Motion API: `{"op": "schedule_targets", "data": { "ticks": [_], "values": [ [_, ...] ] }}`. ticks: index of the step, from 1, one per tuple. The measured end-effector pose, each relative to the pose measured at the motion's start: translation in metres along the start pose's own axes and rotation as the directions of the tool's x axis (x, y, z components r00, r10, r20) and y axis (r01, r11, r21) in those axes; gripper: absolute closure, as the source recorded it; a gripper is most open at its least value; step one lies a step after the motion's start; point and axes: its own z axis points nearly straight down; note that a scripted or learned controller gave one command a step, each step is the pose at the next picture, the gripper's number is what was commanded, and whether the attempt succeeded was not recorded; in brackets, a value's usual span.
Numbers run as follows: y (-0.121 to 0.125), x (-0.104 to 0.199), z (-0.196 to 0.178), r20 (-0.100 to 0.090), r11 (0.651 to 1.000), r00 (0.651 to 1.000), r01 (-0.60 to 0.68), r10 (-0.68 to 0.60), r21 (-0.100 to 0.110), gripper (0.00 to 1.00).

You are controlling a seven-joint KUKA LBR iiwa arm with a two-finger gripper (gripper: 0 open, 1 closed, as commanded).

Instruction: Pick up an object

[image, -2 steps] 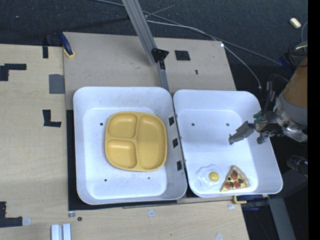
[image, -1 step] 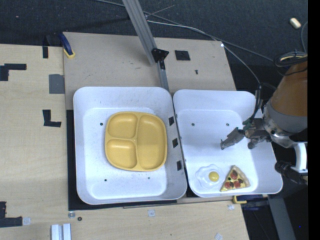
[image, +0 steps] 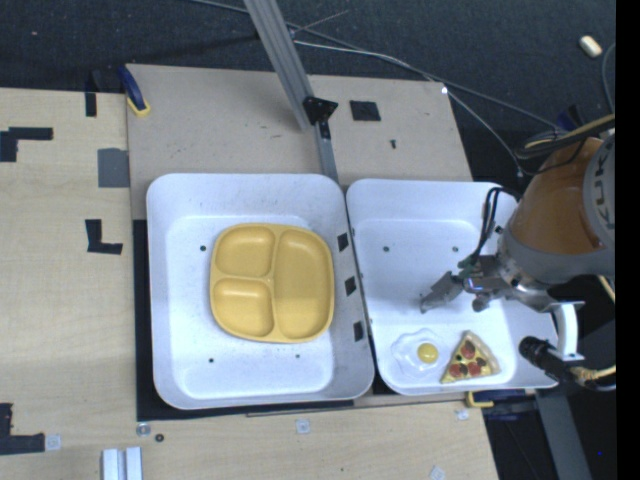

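The gripper (image: 447, 295) hangs empty over the right bin (image: 420, 208), fingers spread; descending here it may close on nothing, the fried egg (image: 418, 351) and pizza slice (image: 470, 357) lying nearer.

— What sits on the desk (image: 240, 128)?
— Two shallow white bins, side by side and touching. The left bin (image: 170, 298) covers the middle of the desk; the right bin (image: 420, 213) runs to its right edge.
— Anything else directly on the desk?
— A grey metal rail (image: 285, 53) crosses the far edge, and a blue-and-yellow clamp (image: 135, 93) grips the far-left corner.
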Motion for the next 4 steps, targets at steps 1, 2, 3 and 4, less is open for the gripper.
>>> {"op": "schedule_targets", "data": {
  "ticks": [1,2,3,4],
  "values": [
    [0.000,0.000,0.053,0.002,1.000,1.000,-0.001,0.001,-0.005,0.00],
    [0.001,0.001,0.040,0.002,1.000,1.000,0.000,0.000,-0.008,1.00],
    [-0.004,0.002,-0.022,0.002,1.000,1.000,0.000,0.000,-0.009,1.00],
    [-0.004,0.002,-0.074,0.002,1.000,1.000,0.001,0.000,-0.011,1.00]
  ]
}}
